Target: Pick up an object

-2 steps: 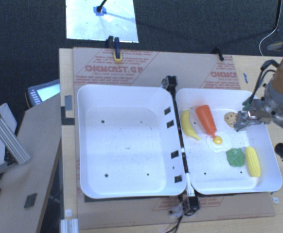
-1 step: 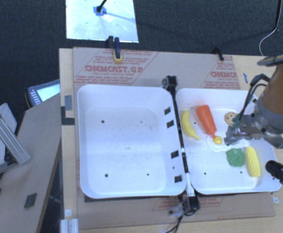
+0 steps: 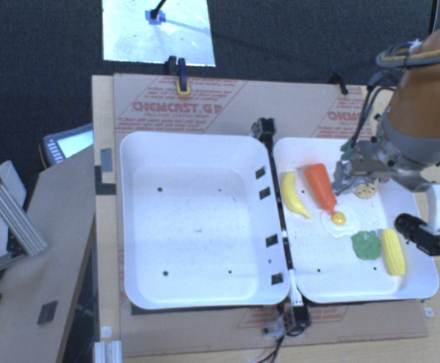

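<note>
Hovering low in the right bin [image 3: 424, 282], my gripper [image 3: 346, 178] sits just beside the tapered orange carrot [image 3: 320, 187]; whether my fingers are open or closed I cannot tell. A smooth curved banana [image 3: 293, 196] lies left of the carrot, a flat fried egg [image 3: 338, 221] below it. A round cookie [image 3: 365, 190] rests near my wrist. Leafy green lettuce [image 3: 367, 245] touches bumpy yellow corn [image 3: 393, 251].

Both bins [image 3: 197, 225] look like smooth white plastic with a faint sheen. The banana [image 3: 293, 195], carrot [image 3: 320, 186] and corn cob [image 3: 392, 251] seem glossy moulded plastic. The board [image 3: 227, 100] under the bins looks like matt brown cardboard, printed red. The backdrop [image 3: 38, 44] resembles dark, rough cloth.
</note>
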Tool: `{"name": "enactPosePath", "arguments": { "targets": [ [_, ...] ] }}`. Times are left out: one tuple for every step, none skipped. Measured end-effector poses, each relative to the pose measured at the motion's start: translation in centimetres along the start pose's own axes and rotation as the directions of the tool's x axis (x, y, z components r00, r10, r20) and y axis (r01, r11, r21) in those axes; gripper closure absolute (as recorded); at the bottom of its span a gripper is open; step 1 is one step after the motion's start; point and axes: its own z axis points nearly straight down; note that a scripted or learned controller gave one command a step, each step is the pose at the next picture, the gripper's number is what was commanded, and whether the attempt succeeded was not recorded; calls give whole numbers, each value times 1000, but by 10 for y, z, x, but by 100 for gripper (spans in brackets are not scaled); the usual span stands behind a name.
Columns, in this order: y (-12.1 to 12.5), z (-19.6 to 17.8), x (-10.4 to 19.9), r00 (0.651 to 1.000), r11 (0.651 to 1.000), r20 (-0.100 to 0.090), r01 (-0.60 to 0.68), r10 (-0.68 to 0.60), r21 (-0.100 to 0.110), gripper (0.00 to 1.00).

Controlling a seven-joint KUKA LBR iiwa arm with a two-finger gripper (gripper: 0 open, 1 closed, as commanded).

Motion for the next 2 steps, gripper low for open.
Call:
{"name": "enactPosePath", "arguments": {
  "targets": [
    [68,-36,-54,1000,1000,4,-10,10,-3,100],
    [-19,22,-75,1000,1000,-1,-14,14,15,100]
  ]
}}
